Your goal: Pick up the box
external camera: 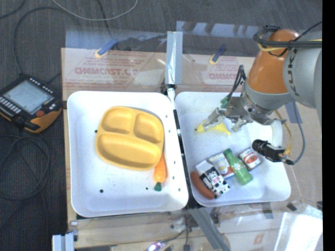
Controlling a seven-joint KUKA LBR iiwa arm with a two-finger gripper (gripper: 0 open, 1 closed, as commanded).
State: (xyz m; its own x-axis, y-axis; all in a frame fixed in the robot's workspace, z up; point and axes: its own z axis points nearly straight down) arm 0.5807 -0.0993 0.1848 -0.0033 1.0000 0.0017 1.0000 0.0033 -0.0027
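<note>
- Looking down from the camera above the bench, what do we see?

- We see two white bins side by side. In the left bin (84,192) sits a yellow tray (131,137) with a carrot (160,172) at its edge. In the right bin (272,190) is a small pile of things, and the arm (277,61) reaches in from the right.

- Where is the box?

- We think it is the little box (217,182) with black and white marks, near the front of the right bin. It touches a brown sausage (201,186), and a green bottle (238,167) lies just beside it.

- What is the gripper doing?

- The gripper (222,118) hangs over the back of that bin, above a banana (214,127). Its fingers look spread apart, and we see nothing between them. It is well apart from the box.

- How will the box feel?

- We guess it is light and made of card, so a hard squeeze could crush it. We would pinch its two long flat sides.

- Is there room?

- Not much. Neighbours crowd it, and the front wall of the bin is near. The bare floor behind the pile gives the way in.
</note>
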